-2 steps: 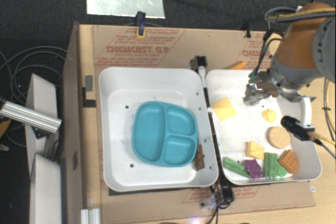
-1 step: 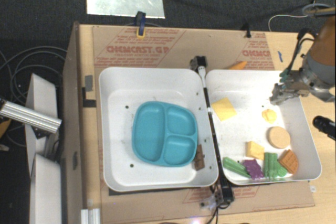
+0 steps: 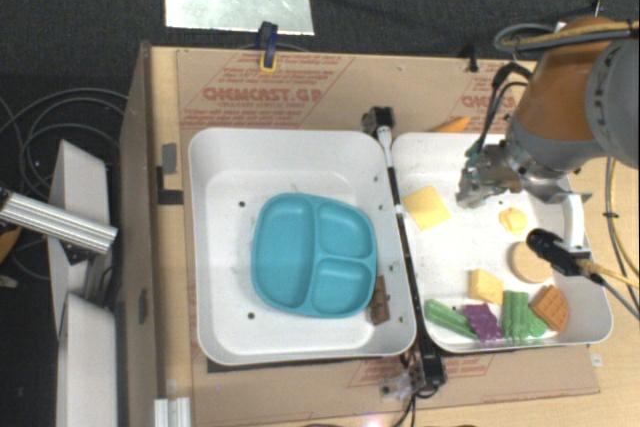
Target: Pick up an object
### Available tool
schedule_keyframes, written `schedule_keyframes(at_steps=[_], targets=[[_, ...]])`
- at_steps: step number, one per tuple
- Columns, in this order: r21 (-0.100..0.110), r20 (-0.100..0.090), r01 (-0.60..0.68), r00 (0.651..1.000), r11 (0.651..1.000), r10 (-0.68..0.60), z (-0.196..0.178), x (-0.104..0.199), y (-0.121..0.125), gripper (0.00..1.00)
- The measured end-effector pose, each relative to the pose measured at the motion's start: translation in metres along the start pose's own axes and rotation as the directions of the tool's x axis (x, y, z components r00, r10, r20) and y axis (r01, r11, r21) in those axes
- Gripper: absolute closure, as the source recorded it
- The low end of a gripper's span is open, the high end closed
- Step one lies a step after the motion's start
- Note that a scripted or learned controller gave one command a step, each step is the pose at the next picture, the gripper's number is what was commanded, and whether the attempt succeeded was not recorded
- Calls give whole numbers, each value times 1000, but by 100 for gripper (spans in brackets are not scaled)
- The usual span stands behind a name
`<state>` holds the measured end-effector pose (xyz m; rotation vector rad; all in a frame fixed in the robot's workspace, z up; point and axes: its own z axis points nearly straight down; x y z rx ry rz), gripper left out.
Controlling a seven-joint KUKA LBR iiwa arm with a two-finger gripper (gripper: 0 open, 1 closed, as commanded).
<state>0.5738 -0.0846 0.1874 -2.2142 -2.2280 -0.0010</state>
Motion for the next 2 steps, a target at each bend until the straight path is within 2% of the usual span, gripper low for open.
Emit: schedule_keyframes(at_steps=[1,2], targets=[[-3,2,-8,1000,1000,8,-24,-45,-14,100],[-2,2,-5,1000,1000,5,-23,-43,-14,0]])
